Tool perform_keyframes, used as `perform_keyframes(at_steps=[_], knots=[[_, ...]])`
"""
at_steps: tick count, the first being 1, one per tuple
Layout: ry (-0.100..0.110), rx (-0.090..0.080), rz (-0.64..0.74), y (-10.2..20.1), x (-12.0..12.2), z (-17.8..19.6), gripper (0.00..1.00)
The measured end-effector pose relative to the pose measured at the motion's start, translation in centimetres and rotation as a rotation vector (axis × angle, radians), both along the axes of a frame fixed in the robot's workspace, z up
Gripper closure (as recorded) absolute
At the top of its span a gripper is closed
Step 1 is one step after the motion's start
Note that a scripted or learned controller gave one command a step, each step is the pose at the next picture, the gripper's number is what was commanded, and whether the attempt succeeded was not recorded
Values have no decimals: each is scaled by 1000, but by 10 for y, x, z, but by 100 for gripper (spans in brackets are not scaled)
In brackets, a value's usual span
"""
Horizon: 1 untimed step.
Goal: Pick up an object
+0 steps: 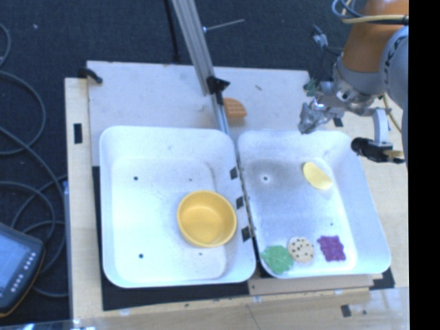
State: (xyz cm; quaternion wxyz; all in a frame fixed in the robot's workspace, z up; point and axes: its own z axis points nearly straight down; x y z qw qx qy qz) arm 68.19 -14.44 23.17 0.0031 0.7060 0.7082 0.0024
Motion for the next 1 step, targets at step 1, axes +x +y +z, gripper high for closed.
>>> perform_keyframes(at_steps=[1], knots=[[1, 0, 2, -1, 1, 43, 100]])
